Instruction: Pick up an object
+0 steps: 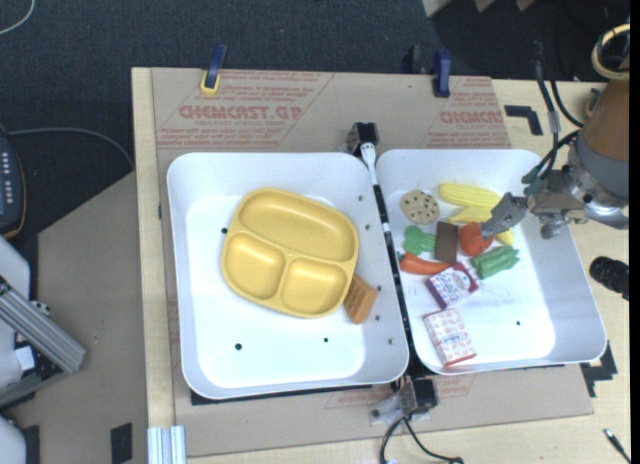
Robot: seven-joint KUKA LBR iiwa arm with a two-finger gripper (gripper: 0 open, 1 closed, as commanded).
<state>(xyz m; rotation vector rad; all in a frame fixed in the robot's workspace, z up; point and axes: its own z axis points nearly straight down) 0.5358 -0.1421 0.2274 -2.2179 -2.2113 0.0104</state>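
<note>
The right bin (560,332) holds a pile of toy food: a speckled cookie (421,206), a yellow corn cob (468,195), a brown bar (446,242), a red tomato (468,241), an orange-red carrot-like piece (424,265), green pieces (497,262) and two red-and-white packets (451,284) (449,336). My gripper (499,220) reaches in from the right, low over the pile. Its tip sits at the tomato, between the corn and the green piece. Nothing is visibly lifted.
The left bin (200,342) holds a yellow divided tray (290,250), with a small brown wafer (360,300) leaning at its lower right corner. The bins meet along a black divider (385,242). Cables (552,92) hang behind the right bin.
</note>
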